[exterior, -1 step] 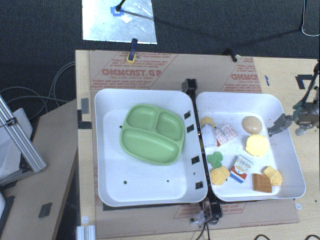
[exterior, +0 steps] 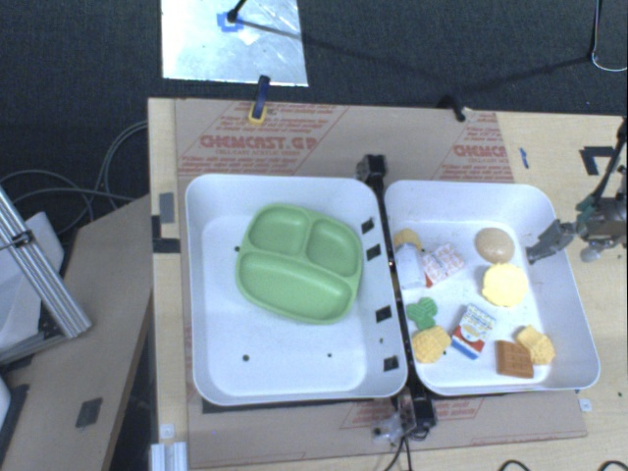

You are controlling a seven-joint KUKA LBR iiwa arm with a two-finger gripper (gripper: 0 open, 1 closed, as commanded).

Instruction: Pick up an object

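Observation:
The right bin (exterior: 559, 307) holds several toy foods. Among them are a tan bun (exterior: 494, 244), a yellow round piece (exterior: 505, 285), a white and red packet (exterior: 443, 261), a green piece (exterior: 422, 312), a small carton (exterior: 476, 327), a brown cracker (exterior: 513, 358) and a yellow waffle (exterior: 536, 344). My gripper (exterior: 564, 242) hangs over this bin's right rim, just right of the bun and above the yellow round piece. Nothing is visibly in its grasp.
The left bin (exterior: 211, 292) holds a green divided plate (exterior: 299, 263). A black divider (exterior: 388, 263) runs between the bins. A yellow knobbly piece (exterior: 430, 343) lies near the right bin's front left corner. A metal sheet (exterior: 234, 27) lies beyond the bench.

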